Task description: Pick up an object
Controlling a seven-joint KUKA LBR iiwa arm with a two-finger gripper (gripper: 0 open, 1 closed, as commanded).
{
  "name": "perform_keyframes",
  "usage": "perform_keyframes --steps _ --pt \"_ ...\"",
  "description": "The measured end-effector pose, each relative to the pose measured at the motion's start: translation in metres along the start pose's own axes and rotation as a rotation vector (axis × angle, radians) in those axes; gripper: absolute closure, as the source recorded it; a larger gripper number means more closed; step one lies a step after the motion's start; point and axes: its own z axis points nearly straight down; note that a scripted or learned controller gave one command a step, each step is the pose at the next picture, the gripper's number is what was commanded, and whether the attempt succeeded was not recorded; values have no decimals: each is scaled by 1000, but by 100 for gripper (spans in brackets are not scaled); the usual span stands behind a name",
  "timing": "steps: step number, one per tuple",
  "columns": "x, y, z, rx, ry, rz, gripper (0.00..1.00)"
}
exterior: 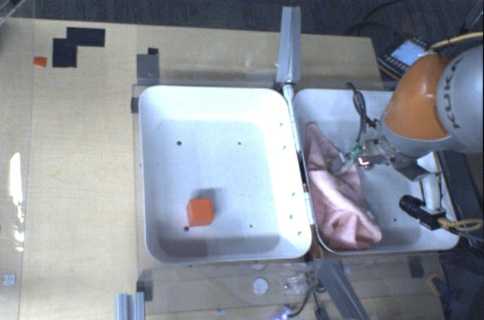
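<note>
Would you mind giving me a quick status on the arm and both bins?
Gripper down in right bin, at pink cloth. Orange block alone in left bin, untouched. Nothing blocking.

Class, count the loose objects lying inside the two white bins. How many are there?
2. An orange block lies in the left bin, near its front-left corner. A pink cloth lies in the right bin, against its left wall. The cloth or arm may hide more.
</note>
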Motion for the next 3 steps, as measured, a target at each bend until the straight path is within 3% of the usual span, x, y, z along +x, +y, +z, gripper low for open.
perform_keyframes --steps 1,2,3 --pt "-1 4 -13 -9 -4 -2 100" --pt "0 7 -23 -15 -5 -4 100" --pt "35 83 -95 6 3 -125 100"
